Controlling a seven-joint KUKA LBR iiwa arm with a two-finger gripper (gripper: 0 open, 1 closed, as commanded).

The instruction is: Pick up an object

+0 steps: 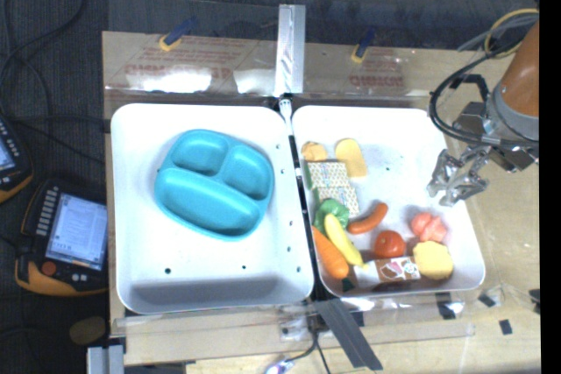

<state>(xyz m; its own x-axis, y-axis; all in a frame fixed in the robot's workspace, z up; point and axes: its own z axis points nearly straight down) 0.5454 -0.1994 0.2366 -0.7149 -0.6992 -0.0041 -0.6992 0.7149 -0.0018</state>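
Observation:
The right bin (pixel 399 125) holds a pile of toy food: a yellow block (pixel 351 157), a checkered packet (pixel 332 180), a green vegetable (pixel 330 211), a yellow banana (pixel 343 240), a carrot (pixel 330 256), a sausage (pixel 367 217), a tomato (pixel 389 243), a pink piece (pixel 428 226), a yellow lemon-like piece (pixel 433 259) and a brown box (pixel 396 271). My gripper (pixel 456 182) hangs over the bin's right edge, above and right of the pink piece, with nothing visibly between its fingers.
The left bin (pixel 140 276) holds a blue divided tray (pixel 215 180). A metal divider post (pixel 290 48) stands behind the two bins. Black cables loop around the arm at the right. A handheld pendant (pixel 66 236) lies off the bench at left.

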